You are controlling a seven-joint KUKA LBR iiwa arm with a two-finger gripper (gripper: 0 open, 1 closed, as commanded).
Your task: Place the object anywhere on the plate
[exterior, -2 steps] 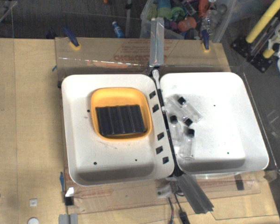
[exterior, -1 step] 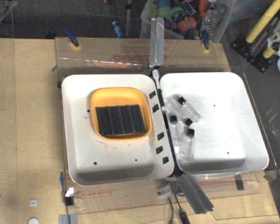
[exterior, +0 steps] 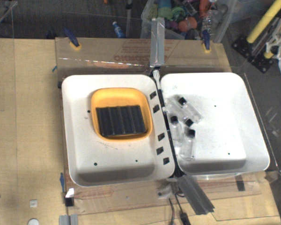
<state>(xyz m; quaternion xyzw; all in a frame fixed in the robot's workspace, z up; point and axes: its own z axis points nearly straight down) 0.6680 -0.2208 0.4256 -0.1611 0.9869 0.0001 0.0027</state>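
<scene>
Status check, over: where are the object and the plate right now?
Orange plate in left bin, dark ridged block on it. Clear black-capped vials in right bin.

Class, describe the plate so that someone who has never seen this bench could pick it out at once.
Two shallow white bins sit side by side; look in the left bin. The plate lies in its middle: squarish, orange-yellow, rounded corners, with a dark ribbed slab on it. The clear, black-capped items lie in the right bin.

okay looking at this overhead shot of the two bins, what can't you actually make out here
- Clear objects with black caps in the right bin, camera view: transparent and overlapping, so their count and outlines are unclear.
- Dark ribbed item on the yellow plate: too small to identify.
- Toys in the container behind: cut off by the top edge.
</scene>
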